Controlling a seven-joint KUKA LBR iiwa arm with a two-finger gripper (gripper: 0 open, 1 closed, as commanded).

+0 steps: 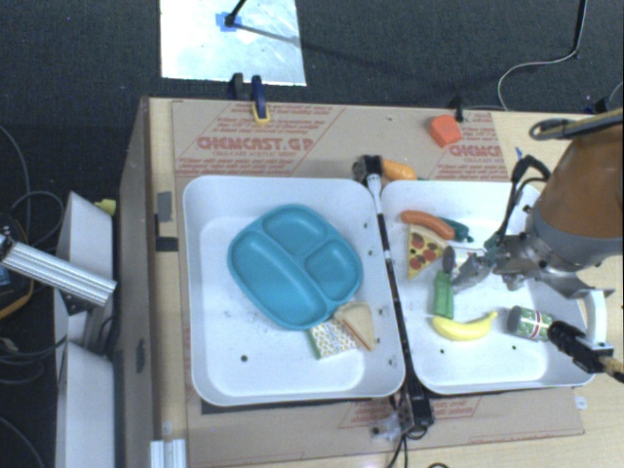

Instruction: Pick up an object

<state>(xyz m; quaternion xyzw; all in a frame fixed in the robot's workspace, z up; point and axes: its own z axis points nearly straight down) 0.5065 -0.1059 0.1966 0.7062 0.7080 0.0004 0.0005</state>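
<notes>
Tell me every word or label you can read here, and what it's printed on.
"CHEMCAST GP": red print on the brown sheet under the bins, at the left.
The same red print repeats at the right and along the sheet, too cut off or faint to read.
The can's label: too small to read.

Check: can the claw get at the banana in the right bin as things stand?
Probably yes. The claw hangs above the right bin, just up from the banana. The banana's top is uncovered; a green piece touches its left end and may crowd the grasp.
</notes>
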